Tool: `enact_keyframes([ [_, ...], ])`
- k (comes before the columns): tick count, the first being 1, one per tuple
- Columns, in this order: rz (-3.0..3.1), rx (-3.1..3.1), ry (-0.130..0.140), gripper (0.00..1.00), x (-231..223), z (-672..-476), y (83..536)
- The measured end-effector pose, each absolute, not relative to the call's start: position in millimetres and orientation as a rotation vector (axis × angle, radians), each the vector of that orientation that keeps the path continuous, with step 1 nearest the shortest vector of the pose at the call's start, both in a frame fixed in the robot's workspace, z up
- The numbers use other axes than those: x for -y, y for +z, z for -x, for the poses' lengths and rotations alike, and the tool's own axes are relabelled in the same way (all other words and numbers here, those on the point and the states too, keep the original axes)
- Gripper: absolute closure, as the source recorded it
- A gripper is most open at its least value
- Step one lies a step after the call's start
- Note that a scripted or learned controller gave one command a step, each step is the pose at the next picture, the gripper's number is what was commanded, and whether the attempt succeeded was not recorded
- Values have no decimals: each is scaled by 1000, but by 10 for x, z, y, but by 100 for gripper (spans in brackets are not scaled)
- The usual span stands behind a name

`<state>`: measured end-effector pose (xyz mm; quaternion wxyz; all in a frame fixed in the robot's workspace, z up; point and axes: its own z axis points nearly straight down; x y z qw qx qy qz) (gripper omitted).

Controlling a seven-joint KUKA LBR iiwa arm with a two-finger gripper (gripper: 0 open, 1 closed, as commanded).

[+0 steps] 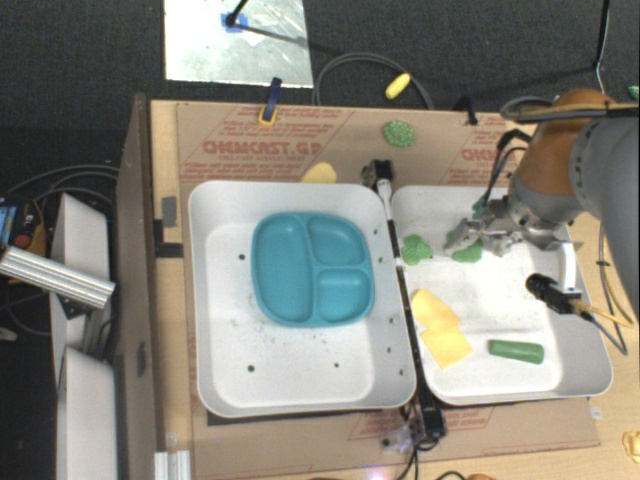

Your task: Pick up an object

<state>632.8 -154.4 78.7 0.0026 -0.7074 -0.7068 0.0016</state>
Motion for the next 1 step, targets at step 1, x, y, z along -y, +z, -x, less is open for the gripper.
enact_keyframes([
  [1, 2221, 2228, -6, 100, 1536, -6372, 962],
])
